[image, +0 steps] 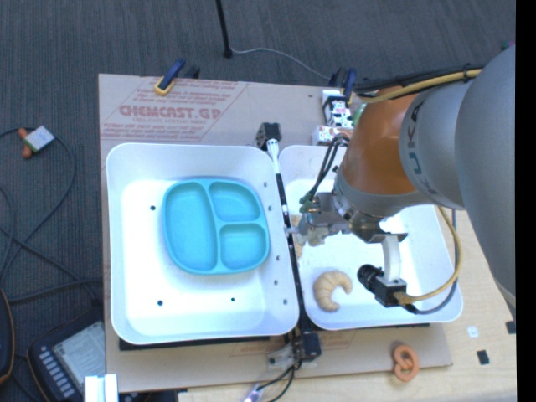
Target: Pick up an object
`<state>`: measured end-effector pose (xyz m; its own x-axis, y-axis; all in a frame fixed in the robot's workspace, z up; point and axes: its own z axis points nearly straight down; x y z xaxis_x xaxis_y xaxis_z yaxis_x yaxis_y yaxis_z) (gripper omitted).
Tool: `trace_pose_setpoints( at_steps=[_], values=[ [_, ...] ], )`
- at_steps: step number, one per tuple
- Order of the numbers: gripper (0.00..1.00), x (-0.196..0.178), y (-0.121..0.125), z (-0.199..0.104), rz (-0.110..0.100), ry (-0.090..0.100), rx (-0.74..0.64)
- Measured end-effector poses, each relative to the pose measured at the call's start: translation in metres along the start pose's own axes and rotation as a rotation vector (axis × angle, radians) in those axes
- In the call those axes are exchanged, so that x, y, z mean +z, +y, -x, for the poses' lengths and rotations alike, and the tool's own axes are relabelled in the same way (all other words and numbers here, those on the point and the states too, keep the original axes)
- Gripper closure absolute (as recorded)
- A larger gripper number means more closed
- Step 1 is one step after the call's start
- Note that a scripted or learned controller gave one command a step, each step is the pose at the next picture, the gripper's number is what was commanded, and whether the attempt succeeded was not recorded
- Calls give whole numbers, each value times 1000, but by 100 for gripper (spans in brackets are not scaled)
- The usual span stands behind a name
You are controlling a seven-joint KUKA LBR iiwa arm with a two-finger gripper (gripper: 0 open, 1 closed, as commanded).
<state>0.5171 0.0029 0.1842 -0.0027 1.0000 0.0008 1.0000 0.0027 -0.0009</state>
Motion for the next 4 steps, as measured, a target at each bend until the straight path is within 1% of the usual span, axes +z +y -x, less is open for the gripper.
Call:
trace_pose_setpoints(
  at_steps=[1, 2, 3, 4],
  values=[
    [100, 0, -34, 19, -2, -2, 3],
    [100, 0, -26, 37, -1, -1, 3],
    [100, 0, -9, 61, -1, -2, 3],
    [100, 0, -34, 30, -2, -1, 2]
  ],
)
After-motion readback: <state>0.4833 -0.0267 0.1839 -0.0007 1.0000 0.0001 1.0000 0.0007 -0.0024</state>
